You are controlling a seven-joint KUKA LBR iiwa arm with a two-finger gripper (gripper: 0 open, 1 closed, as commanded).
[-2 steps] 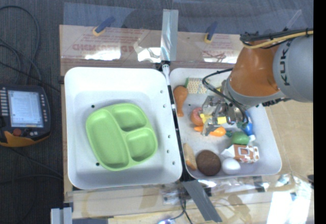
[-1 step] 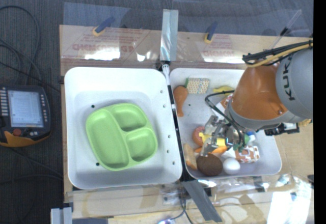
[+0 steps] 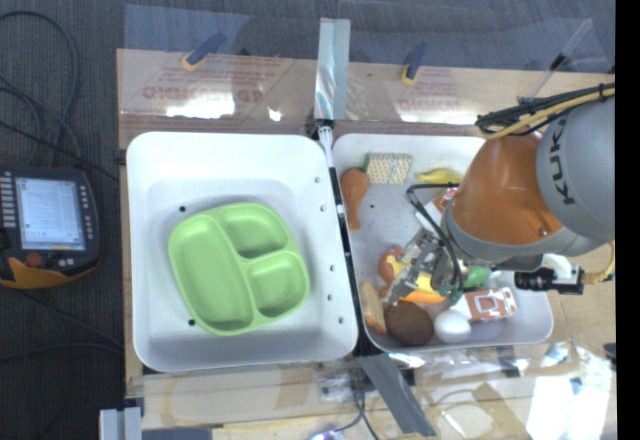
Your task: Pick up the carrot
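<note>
The carrot (image 3: 352, 190), a short orange tapered piece, lies against the left wall of the right bin (image 3: 520, 333), near its far end. My gripper (image 3: 420, 271) hangs low over the cluttered near half of that bin, to the right of and nearer than the carrot, apart from it. It sits among small toy foods; an orange and yellow piece (image 3: 428, 294) lies right under it. The grey arm with its orange band (image 3: 505, 198) covers the bin's right side.
Around the gripper lie a brown round item (image 3: 408, 323), a white egg (image 3: 452, 326), a red-and-white box (image 3: 490, 305) and a tan piece (image 3: 372, 308). A waffle (image 3: 389, 168) and a banana (image 3: 440, 175) sit at the far end. The left bin (image 3: 150, 178) holds a green divided plate (image 3: 238, 266).
</note>
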